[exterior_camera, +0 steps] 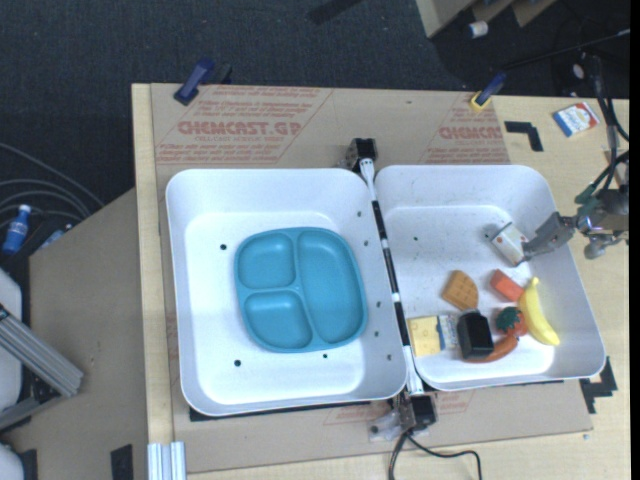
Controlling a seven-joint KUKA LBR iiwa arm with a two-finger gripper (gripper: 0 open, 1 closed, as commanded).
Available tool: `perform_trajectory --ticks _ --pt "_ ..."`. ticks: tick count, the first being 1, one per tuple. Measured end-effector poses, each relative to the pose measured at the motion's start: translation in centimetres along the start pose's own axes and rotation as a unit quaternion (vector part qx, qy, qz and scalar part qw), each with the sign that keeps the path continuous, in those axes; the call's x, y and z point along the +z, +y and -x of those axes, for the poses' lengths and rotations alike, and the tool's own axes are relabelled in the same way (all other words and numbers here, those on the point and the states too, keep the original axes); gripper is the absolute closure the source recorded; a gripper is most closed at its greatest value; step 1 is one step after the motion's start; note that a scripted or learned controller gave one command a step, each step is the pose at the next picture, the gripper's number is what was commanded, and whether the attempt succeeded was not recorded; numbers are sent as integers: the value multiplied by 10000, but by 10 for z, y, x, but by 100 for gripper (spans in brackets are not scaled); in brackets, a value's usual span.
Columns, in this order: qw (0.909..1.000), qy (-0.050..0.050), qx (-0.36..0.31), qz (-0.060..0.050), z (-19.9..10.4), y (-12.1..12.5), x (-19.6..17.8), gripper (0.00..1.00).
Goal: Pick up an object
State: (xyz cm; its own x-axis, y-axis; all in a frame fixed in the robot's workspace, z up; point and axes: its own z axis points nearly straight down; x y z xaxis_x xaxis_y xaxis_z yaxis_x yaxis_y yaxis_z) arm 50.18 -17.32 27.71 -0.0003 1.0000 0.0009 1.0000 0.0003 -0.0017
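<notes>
A cardboard-topped bench (pixel 300 118) stands on dark carpet, with cables trailing at the far left and blue clamps on its back edge. Two white bins sit on it side by side, touching along a black hinge strip.

The left bin (pixel 200 208) holds a blue plate (pixel 300 288) with three compartments, lying flat near the bin's middle.

The right bin (pixel 440 193) holds the small things, all gathered toward its front right. Just by the dividing strip lies a yellow block (pixel 426 335). A black box (pixel 473 334) sits beside it, touching a red chili (pixel 497 350) with a green stem that curves along the front. Behind these lies a tan cracker (pixel 461 289), apart from the rest. Further right an orange piece (pixel 507 285) lies just beside a banana (pixel 541 315), which runs front to back near the right wall.

The gripper (pixel 506 241) reaches in from the right edge, low over the bin behind the orange piece. Whether its fingers are spread or closed cannot be told, and nothing is seen between them.
</notes>
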Motion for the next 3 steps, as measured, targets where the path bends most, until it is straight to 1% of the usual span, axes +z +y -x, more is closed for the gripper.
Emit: perform_trajectory --ticks 1,2,3 --pt "10000 -2 3 0 23 27 159 0" --pt "10000 -7 3 15 23 28 149 100" --pt "10000 -6 4 13 23 28 149 0"
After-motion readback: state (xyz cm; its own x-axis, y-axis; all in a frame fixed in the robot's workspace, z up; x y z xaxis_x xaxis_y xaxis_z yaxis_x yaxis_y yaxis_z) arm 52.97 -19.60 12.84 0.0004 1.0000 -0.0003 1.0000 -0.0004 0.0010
